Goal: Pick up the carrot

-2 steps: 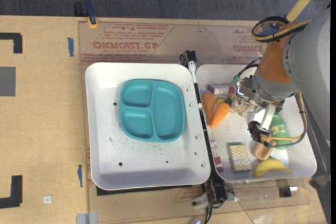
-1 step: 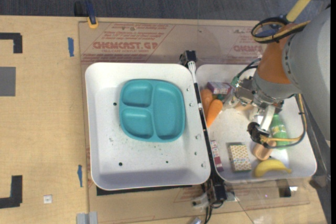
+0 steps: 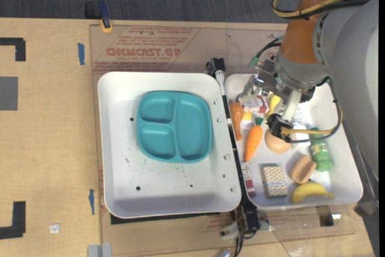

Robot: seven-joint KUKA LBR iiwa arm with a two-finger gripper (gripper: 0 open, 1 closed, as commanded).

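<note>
The carrot (image 3: 253, 140) is orange with a green top. It lies near the left wall of the right bin (image 3: 348, 173), pointing toward the front. My gripper (image 3: 257, 95) hangs over the back left part of that bin, just behind the carrot's green end and apart from it. A second orange piece (image 3: 236, 120) lies against the divider to the carrot's left.
A teal divided plate (image 3: 175, 126) sits in the left bin (image 3: 120, 177). The right bin also holds a round orange fruit (image 3: 278, 142), a bread roll (image 3: 302, 170), a banana (image 3: 310, 192), a green item (image 3: 322, 154) and a patterned box (image 3: 274, 180).
</note>
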